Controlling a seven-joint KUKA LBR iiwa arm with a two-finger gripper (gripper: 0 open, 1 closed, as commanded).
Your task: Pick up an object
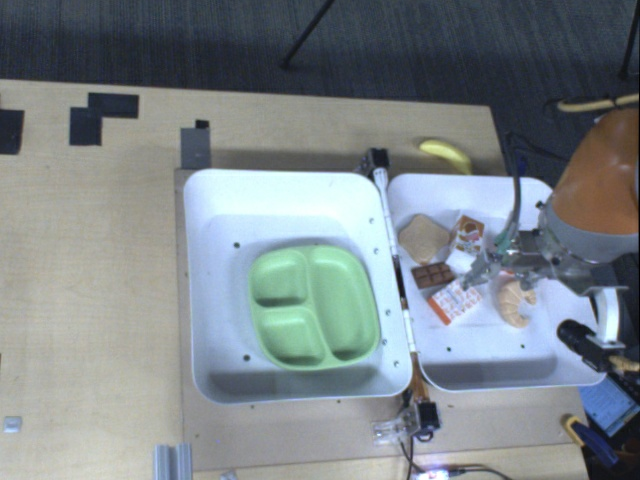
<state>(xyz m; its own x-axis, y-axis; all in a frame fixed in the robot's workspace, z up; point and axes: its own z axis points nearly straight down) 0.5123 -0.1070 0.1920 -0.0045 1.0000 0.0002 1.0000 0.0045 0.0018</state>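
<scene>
My gripper [497, 271] hangs over the middle of the right bin [490, 368], open, with nothing between its fingers. Just below and left of it lies a red and white packet [455, 302]. A pale croissant-shaped piece [515, 305] lies to its lower right. A brown chocolate bar [433, 275] sits left of the gripper, and a tan slice [424, 236] and a small red and white box [469, 234] lie further back. The grey arm with its orange band [600, 183] reaches in from the right.
The left bin [215, 268] holds a green divided plate [313, 305]. A yellow banana [445, 153] lies on the bench behind the right bin. A raised divider [395, 268] runs between the two bins. Cables and clamps sit at the bins' front edge.
</scene>
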